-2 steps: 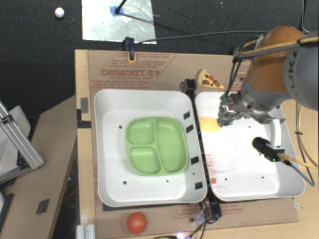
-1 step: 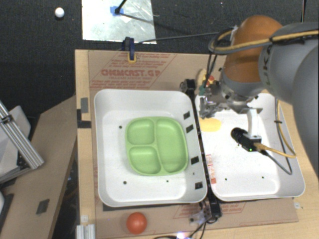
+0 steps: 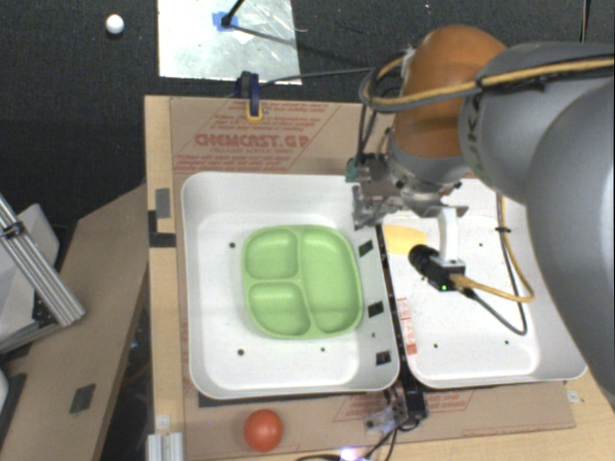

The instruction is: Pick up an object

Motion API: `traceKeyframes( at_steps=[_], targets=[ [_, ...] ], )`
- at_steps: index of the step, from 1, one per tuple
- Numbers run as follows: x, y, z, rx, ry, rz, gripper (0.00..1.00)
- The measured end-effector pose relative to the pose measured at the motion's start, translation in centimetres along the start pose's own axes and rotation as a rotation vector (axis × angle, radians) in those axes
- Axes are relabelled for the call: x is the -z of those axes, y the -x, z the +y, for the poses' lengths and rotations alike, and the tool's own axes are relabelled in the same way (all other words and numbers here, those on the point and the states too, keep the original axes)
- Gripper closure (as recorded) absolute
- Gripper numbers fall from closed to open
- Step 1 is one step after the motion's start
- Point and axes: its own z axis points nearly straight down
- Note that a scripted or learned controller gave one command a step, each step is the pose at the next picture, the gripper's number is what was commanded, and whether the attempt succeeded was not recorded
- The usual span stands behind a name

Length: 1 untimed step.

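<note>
From my remote seat, I saw the gripper (image 3: 369, 207) hanging over the seam between the two bins, at the far end of that seam. Whether it was released or clenched I could not tell, since the wrist's bulk covered its working end from above, and I saw nothing clearly held in it. Just at its 4 o'clock a yellow object (image 3: 405, 234) lay on the floor of the right bin (image 3: 500, 353), partly hidden under the wrist hardware, too covered for me to name it. At the gripper's 7 o'clock, well inside the left bin (image 3: 216, 353), a green divided tray (image 3: 301, 279) lay flat, its three compartments facing up, apart from the gripper. A black fitting (image 3: 429, 262) with a yellow cable (image 3: 500, 296) hung at 5 o'clock from the gripper, over the right bin. Above the wrist sat the orange band (image 3: 447, 75), and the grey arm (image 3: 548, 152) ran off towards 3 o'clock. Both bins rested on a cardboard sheet (image 3: 269, 133). On that sheet, at 6 o'clock from the left bin and outside it, sat an orange ball (image 3: 262, 429). At 12 o'clock from the left bin a blue clamp (image 3: 250, 90) gripped the cardboard's far edge, with a sheet of foil (image 3: 207, 41) beyond it and a small white ball (image 3: 115, 24) at the foil's 9 o'clock.
</note>
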Motion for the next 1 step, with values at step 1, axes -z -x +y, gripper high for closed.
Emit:
traceKeyframes(
  at_steps=[1],
  targets=[
    [-0.39,-4.28,1.51,-0.001,0.0,0.0,1.0]
  ],
)
